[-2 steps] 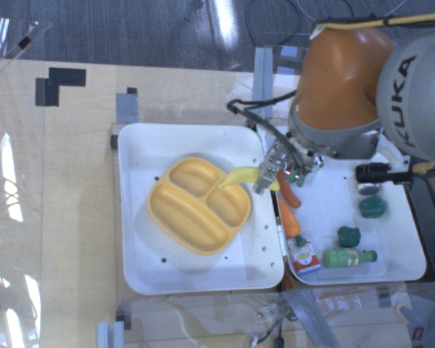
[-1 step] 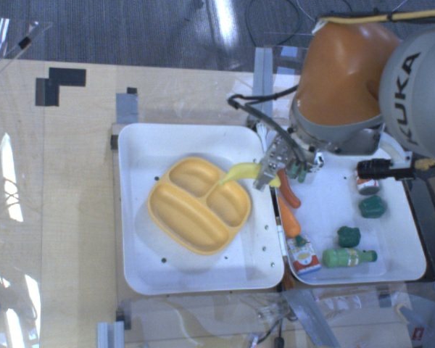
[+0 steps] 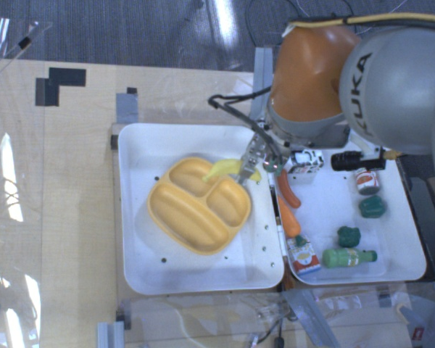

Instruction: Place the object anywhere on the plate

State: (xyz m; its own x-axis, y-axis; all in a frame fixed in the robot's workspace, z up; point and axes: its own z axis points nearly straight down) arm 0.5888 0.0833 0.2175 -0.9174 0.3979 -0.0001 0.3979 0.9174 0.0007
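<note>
A yellow plate (image 3: 199, 204) with three compartments lies in the left bin (image 3: 138, 194). My gripper (image 3: 251, 167) hangs over the plate's upper right rim. It is shut on a yellow banana (image 3: 225, 170), which sticks out leftward above the plate's far edge. The arm's orange band and grey body cover the area above the right bin.
The right bin (image 3: 413, 259) holds a red sausage (image 3: 288, 191), a carrot (image 3: 291, 222), a small carton (image 3: 305, 255), a green bottle (image 3: 348, 257), green vegetables (image 3: 372, 207), a can (image 3: 367, 181) and a white toy (image 3: 303, 162).
</note>
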